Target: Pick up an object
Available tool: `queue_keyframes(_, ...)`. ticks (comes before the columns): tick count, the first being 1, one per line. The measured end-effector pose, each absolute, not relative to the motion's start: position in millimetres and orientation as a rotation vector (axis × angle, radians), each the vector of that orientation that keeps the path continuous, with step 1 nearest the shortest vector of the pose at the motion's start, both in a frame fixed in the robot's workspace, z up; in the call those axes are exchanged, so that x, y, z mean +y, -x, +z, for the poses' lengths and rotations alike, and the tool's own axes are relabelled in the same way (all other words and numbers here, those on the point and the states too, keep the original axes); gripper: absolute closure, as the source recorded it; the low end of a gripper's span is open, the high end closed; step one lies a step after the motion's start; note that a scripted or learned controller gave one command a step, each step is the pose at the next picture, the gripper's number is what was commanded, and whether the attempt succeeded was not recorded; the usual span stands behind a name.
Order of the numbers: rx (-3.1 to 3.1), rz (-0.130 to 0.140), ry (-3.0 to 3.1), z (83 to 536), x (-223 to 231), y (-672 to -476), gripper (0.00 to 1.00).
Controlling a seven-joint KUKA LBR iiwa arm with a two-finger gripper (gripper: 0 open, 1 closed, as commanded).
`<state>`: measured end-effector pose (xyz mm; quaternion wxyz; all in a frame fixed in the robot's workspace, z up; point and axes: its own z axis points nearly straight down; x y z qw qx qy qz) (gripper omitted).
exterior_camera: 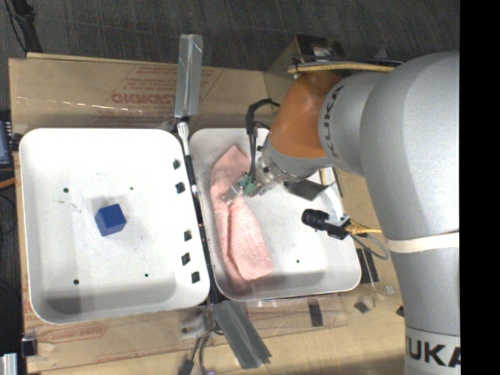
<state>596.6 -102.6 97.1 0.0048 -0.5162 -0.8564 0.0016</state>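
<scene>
So my gripper [244, 184] is down in the right bin [328, 276], sitting right on the upper part of the pink towel [242, 233]. Whether it's clenched or released, I honestly can't tell from up here, the wrist hides too much, so I won't claim I've got anything

The towel lies along the left side of that bin, stretched from near the far wall down toward the near one, a bit crumpled at the top where I am. It looks soft and floppy, light for sure, nothing fragile about it. My guess is it'll sag and drape the second it leaves the floor, and a flat spot would just slide under me. Best bet is pinching a fold or a raised wrinkle, and the bunched-up bit at the top end looks like the place for that. Grabbing near the middle would probably keep it from trailing over the bin wall

There's also a blue cube [110, 219] in the left bin [47, 155], well apart from me. Stiff, small, easy to squeeze on two flat sides, if the towel doesn't work out
</scene>
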Motion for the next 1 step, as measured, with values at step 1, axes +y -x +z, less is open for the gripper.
queue_keyframes(1, -2.517, 0.006, 1.874, 204.2, -49.6, -657.0, 1.00)
